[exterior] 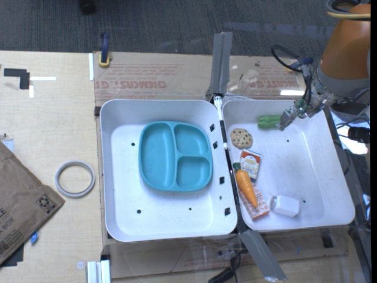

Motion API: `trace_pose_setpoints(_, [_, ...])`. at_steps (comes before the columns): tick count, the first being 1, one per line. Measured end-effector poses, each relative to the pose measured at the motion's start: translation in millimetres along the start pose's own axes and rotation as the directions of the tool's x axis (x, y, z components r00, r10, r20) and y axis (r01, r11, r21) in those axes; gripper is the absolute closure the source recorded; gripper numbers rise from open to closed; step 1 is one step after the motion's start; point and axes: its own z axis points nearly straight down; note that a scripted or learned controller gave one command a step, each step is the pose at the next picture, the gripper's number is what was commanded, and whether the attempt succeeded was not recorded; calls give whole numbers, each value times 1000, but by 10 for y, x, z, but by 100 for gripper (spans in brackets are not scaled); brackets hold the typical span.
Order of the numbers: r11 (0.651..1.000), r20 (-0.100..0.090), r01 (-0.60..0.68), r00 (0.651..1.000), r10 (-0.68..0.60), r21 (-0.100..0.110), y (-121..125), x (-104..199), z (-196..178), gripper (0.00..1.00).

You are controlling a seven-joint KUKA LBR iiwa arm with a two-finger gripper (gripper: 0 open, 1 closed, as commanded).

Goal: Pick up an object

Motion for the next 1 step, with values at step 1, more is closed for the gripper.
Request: trace_pose_setpoints(1, [998,1,67,998,-67,-1,797,445,-19,100])
